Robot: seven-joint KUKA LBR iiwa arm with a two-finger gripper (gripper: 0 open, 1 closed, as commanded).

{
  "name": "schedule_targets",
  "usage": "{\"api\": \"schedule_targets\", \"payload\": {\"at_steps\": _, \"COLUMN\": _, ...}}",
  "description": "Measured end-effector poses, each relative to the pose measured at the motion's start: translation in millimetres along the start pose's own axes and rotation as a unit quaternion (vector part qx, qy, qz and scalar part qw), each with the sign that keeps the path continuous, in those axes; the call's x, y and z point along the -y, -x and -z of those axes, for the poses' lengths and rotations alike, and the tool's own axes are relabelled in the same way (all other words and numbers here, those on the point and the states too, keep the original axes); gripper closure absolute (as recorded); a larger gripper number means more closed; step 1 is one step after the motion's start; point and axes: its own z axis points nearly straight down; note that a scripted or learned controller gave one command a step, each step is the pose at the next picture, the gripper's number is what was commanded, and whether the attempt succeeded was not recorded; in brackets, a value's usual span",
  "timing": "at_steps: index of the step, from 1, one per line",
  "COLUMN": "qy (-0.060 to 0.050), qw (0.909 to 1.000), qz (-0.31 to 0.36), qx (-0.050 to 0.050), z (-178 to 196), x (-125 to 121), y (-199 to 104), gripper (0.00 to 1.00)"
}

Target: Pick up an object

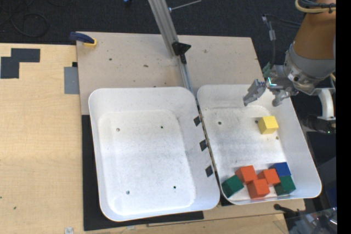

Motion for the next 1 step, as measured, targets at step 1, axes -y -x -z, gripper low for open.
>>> {"api": "schedule_targets", "payload": {"at_steps": 1, "qy": 0.002, "qw": 1.0000, "qz": 0.000, "qx": 0.000, "z": 2.8, "x": -0.7, "y": 0.4, "gripper": 0.00}}
